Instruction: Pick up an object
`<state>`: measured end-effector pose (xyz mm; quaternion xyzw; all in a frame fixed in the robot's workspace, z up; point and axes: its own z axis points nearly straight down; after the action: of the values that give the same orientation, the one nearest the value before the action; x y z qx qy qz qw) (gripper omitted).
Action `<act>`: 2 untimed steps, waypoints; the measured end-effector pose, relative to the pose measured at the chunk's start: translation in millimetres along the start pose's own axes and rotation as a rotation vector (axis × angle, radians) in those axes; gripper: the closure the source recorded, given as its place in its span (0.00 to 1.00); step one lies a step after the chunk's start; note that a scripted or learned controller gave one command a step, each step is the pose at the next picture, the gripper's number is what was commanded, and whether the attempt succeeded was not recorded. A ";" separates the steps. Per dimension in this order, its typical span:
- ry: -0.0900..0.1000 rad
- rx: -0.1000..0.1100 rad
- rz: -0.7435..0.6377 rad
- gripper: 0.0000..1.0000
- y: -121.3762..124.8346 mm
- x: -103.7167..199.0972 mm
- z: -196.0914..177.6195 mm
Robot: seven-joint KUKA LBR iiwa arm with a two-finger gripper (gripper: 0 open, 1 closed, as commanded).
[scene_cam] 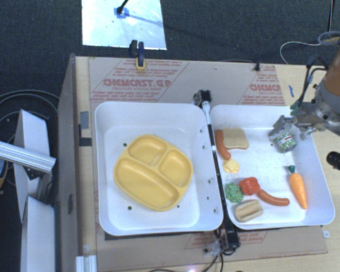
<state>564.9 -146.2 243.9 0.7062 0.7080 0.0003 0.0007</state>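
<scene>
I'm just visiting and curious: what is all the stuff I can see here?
white bins: 2, side by side on the bench
tray: 1, yellow, left bin
sausages: 2, red-orange, right bin
bread slice: 1, tan, right bin, far side
carrot: 1, orange, right bin
broccoli: 1, green, right bin
tomato: 1, red, beside the broccoli
bun: 1, tan, right bin, near edge
arm: 1, grey and orange, from the right
hand: 1, over the right bin

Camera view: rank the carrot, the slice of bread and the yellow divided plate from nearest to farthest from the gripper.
The gripper is at the right bin's upper right.
1. Carrot: right bin, below the gripper on the right side.
2. Slice of bread: right bin, upper left, only a little farther than the carrot.
3. Yellow divided plate: left bin, clearly farthest.
</scene>
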 end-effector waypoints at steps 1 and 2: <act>0.001 0.003 0.002 0.00 -35.1 40.8 122.9; -0.004 -0.015 0.004 0.00 -73.9 57.3 155.0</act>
<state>491.1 -89.1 88.7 0.7074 0.7068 0.0041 0.0073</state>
